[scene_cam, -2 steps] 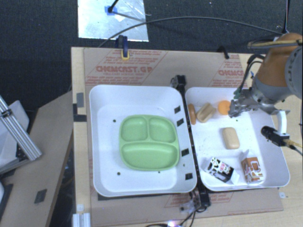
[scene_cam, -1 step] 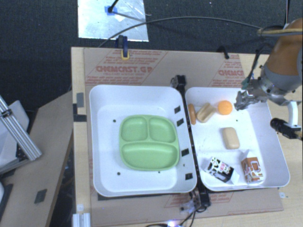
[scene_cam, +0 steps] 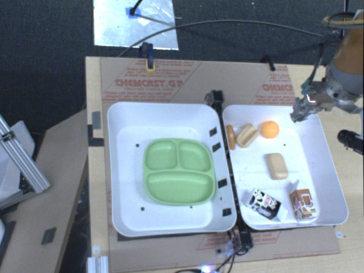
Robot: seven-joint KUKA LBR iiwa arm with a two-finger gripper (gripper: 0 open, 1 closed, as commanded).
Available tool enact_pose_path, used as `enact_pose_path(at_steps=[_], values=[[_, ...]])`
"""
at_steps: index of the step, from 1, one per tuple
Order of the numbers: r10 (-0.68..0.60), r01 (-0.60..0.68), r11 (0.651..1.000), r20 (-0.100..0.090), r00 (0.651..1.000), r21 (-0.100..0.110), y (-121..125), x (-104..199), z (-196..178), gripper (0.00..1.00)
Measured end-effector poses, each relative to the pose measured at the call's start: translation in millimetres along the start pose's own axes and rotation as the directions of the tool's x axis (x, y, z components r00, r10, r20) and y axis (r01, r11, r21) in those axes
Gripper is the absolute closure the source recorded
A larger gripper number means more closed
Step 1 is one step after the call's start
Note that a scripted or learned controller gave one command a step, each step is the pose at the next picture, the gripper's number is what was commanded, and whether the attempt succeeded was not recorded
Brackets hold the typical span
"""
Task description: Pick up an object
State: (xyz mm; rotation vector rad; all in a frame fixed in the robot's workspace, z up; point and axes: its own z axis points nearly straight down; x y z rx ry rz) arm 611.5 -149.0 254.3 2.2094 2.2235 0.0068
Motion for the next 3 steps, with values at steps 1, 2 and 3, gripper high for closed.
enact_pose_path(at_steps=[1, 2, 3], values=[[-0.002, 0.002, 1.000, -0.003, 1.000, 0.008, -15.1, 49.5, 13.2, 1.00], [-0.003, 0.003, 1.000, -0.004, 1.000, 0.007, -19.0, 96.9, 8.6, 1.00], [-0.003, 0.003, 1.000, -0.004, 1.000, 0.007, -24.7, 145.7, 5.1, 1.00]])
